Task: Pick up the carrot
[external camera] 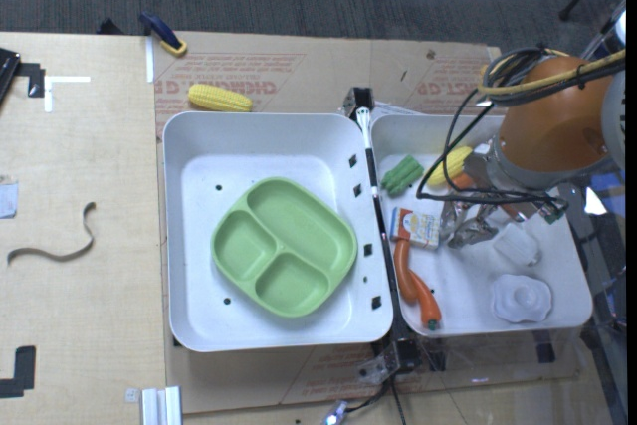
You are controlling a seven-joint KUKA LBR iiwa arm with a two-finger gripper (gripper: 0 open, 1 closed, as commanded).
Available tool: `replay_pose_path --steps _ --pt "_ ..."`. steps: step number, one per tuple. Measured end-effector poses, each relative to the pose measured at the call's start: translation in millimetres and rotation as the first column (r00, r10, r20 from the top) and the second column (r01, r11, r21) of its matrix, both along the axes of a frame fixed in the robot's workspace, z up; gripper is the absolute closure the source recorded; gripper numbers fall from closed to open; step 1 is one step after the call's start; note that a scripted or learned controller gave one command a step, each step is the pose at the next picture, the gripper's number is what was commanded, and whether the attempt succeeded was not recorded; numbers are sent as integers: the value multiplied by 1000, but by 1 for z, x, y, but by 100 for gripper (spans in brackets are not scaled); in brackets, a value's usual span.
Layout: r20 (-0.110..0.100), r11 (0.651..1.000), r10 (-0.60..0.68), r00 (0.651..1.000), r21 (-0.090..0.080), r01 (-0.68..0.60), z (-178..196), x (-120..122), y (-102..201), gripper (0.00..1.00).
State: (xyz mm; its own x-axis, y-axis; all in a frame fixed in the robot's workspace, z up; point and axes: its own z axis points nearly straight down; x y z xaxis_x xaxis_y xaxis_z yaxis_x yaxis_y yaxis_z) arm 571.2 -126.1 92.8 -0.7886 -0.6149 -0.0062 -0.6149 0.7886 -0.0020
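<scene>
You have the worktop (80,314) spread wide under the camera, pale wood with a cardboard sheet (299,75) laid beneath the two bins. Take the left bin (189,214) as your landmark. Inside it, near the middle, lies a green divided plate (285,246), tilted a little against the bin's walls. Touching the left bin along its right wall sits the right bin (567,309). The arm (552,119), with its orange band, reaches over the right bin from the far side, well apart from the left bin. Below the band hangs the claw (468,229), low over the right bin's floor; you cannot tell how far its fingers stand apart, and nothing can be seen between them.

Your carrot (412,282) lies in the right bin just beside the left bin's right wall, long and orange, running toward the near corner, apart from the claw. A clear plastic lidded cup (520,299) rests further right of it. A green pepper-like piece (402,174) lies near the left bin's far right corner. A yellow corn cob (220,97) lies on the cardboard just beyond the left bin's far wall.
</scene>
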Motion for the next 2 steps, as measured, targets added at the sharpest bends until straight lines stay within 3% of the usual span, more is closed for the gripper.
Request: replay_pose_path --steps 1,2 --pt "-3 958 -287 958 0 287 -1 -10 33 100" --pt "-5 988 -156 988 -1 156 -1 -71 27 100"
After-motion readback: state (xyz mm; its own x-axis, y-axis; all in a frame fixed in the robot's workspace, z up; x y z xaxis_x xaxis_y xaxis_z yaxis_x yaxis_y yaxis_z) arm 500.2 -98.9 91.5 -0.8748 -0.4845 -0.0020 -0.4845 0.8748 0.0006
